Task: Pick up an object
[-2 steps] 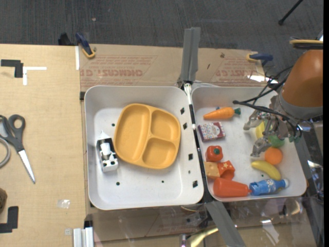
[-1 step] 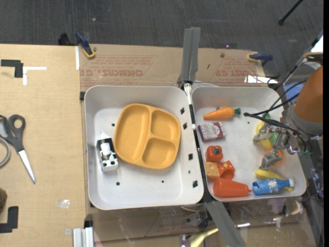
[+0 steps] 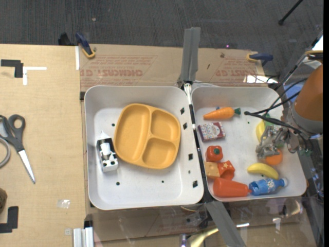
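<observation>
The tool (image 3: 268, 142) is hanging low inside the right bin (image 3: 241, 92), near its right wall, at the end of the grey arm (image 3: 308, 104) that is reaching in from the right. Whether it is wide or narrow cannot be told, because its metal parts are blurring together against the toys under it.

Just beside the tool on its right, an orange ball (image 3: 275, 158) is lying, touching or nearly touching it; nothing is showing clearly between the fingers. Just above and left of the tool, a yellow piece (image 3: 260, 131) is sitting. Below the tool, a banana (image 3: 262, 170) is lying, and further below it a blue bottle (image 3: 267, 186) is resting on its side along the bin's near wall.

Well to the tool's left, a carrot (image 3: 221, 113) is lying near the far wall, with a small box (image 3: 211, 131) below it, then a red pepper (image 3: 214, 153), a red-and-yellow block (image 3: 220, 169) and a red cone (image 3: 229, 188).

Far to the left, the left bin (image 3: 95, 184) is holding a yellow plate (image 3: 147, 136) with three compartments and a white block (image 3: 107, 155) touching its left edge. Beyond that bin, scissors (image 3: 19, 140) are lying on the worktop (image 3: 41, 189).
</observation>
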{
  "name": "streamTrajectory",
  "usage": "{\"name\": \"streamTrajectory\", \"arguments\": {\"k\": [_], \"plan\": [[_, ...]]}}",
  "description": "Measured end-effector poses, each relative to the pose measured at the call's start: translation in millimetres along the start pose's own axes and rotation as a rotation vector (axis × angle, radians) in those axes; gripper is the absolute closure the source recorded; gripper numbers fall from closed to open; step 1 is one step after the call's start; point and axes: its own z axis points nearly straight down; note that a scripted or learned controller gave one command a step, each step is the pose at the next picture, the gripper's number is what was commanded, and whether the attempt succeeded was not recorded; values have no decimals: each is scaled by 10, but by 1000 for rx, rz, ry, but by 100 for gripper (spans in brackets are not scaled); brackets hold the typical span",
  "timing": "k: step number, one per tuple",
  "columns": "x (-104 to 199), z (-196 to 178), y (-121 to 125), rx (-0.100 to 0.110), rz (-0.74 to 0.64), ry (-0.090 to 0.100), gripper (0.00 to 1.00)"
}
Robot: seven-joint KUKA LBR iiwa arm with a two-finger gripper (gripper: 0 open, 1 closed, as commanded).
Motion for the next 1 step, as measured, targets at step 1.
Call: {"name": "streamTrajectory", "arguments": {"k": [1], "plan": [[0,1,2,0,0,0,0]]}}
